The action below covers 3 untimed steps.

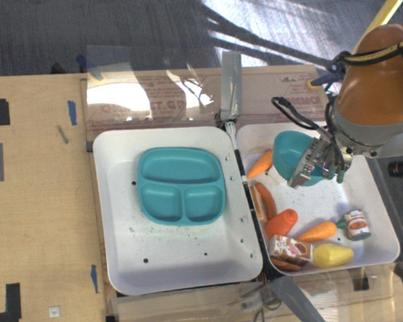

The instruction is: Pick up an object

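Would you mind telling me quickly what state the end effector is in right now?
End effector: over the right white bin, at the rim of the teal round plastic bowl; open or shut cannot be told.

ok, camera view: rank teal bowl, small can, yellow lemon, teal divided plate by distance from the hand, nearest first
1. teal bowl, right bin, directly against the hand on its left.
2. small can, right bin, below the hand toward the near right corner.
3. yellow lemon, right bin, at its near edge.
4. teal divided plate, left bin, far across the divider.

Smooth matt plastic tray
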### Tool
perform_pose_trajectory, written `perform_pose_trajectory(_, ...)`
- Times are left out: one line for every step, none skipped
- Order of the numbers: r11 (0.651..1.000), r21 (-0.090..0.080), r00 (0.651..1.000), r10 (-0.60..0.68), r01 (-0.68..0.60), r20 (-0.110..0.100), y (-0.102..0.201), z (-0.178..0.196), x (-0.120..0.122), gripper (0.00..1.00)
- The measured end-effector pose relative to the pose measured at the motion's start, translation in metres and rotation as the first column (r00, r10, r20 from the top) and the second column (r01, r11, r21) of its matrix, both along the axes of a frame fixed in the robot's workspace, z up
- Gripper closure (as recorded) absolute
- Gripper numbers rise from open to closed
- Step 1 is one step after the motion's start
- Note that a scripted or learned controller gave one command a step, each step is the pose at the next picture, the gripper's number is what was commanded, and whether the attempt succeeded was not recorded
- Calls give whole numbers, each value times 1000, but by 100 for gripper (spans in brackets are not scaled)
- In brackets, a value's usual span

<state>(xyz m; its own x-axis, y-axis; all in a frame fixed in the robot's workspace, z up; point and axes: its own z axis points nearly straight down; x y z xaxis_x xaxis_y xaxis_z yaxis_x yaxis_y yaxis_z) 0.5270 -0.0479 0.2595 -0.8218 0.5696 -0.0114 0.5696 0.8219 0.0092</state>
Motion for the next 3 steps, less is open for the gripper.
perform_pose_trajectory(999, 0, 999, 40, -40, -16, 34, -30, -36, 100)
perform_pose_trajectory(855, -3, 855, 519, -519, -12, -2, -75, -46, 100)
perform_pose_trajectory(717, -6, 717, 697, -697, -12, -98, -79, -45, 100)
